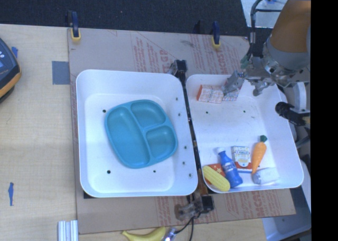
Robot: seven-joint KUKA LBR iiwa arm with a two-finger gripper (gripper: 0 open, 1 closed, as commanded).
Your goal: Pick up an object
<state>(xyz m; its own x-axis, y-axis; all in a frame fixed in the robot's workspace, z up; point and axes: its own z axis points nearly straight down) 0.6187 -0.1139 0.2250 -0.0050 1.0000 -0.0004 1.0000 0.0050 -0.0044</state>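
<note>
Banana [143,233], corn [216,177], tool [232,87] over packet [210,95]

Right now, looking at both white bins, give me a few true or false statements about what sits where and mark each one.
1. The blue divided plastic plate lies in the left white bin. True.
2. The orange toy carrot lies on that plate. False: it is in the right white bin.
3. The hand is over the red-and-white packet at the right bin's far end. True.
4. The blue bottle lies beside the packet. False: it is at the near end, by the yellow toy corn.
</note>
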